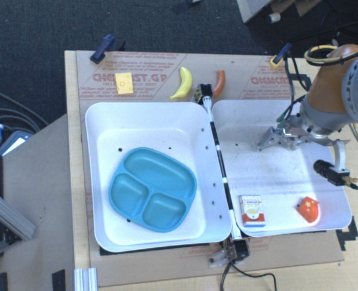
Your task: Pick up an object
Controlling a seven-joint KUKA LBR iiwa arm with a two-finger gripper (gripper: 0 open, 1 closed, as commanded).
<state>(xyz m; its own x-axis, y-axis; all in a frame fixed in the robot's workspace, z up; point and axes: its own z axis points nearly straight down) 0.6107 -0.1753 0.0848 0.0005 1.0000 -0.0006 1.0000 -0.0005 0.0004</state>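
A blue plate with three compartments lies in the left bin, nearer its front edge. On the bench behind the bins lie a yellow block, a banana and an orange sausage-shaped toy, close to the bins' back edges. In the right bin, a small carton sits at the front left corner and an orange-red object near the front right corner. The gripper hangs low over the bin's back half, fingers spread apart with nothing between them, well apart from both objects.
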